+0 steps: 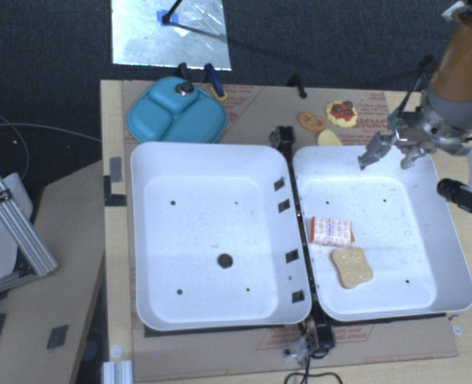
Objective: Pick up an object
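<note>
Right bin (428,214), the reference point: held a red-and-white packet (332,231) against its left wall and, just below, a toast-shaped piece (352,267); either could serve as the pick. End effector (390,152): hovered over the bin's far rim, fingers spread and empty, well apart from both items, likely staged for descent. Left of it: a second bin (212,238). Beyond, on the surface (252,106): a blue tray (176,112).

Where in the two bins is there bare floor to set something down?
The left bin offers the most room, with just a small dark disc near its middle. In the right bin, the right half and far end are bare; the near-left is crowded by the red-and-white packet and toast slice.
</note>
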Controlling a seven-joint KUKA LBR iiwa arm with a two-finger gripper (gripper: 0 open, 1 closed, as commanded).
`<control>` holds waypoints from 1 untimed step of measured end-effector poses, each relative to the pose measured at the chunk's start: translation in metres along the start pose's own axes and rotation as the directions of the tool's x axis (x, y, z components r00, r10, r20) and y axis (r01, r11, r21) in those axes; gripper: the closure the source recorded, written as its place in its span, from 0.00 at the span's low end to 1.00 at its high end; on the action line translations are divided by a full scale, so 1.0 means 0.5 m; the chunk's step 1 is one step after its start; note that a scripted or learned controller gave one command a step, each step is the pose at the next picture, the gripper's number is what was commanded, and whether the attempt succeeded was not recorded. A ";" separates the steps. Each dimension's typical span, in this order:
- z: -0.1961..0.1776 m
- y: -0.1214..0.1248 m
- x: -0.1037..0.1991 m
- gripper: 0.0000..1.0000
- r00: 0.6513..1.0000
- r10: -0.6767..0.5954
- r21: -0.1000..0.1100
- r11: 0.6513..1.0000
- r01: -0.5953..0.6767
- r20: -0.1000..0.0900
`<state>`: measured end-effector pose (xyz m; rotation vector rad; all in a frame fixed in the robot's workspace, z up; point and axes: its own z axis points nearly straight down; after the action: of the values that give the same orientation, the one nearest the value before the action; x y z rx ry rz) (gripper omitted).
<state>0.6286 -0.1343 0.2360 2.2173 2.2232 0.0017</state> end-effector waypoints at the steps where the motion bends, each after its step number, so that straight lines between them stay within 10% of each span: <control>1: -0.034 0.080 0.064 0.00 1.000 -0.006 -0.005 1.000 0.006 -0.001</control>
<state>0.6683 -0.1020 0.2533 2.2088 2.2273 0.0089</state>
